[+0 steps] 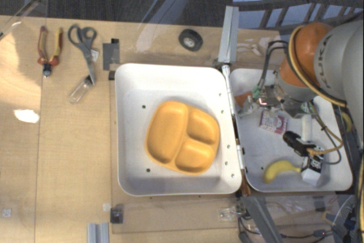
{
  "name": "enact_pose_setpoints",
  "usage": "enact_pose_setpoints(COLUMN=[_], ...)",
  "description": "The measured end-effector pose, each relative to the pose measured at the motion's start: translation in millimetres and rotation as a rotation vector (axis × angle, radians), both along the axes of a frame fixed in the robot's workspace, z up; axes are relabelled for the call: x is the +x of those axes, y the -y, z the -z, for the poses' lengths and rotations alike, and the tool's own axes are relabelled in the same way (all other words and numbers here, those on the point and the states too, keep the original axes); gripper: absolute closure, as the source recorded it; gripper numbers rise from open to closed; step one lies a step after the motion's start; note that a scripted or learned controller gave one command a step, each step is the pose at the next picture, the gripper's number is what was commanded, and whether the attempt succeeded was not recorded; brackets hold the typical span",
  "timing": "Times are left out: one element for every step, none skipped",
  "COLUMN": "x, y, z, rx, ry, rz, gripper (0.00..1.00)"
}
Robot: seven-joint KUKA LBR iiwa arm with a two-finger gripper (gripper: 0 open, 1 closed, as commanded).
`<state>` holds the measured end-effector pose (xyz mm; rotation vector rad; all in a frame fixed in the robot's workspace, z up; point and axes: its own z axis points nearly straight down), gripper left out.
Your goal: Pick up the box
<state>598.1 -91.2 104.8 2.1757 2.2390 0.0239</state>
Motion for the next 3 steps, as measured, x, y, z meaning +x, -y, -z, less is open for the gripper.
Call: enact_pose_setpoints(x=[-7,29,33], y=[49,70,72], z=[6,7,-8], rx=[-0.005,-0.006,-0.014], ry=[0.008,0.003,0.017], rz=[-0.094,-0.136,-0.137], gripper=[0.0,0.0,1.0])
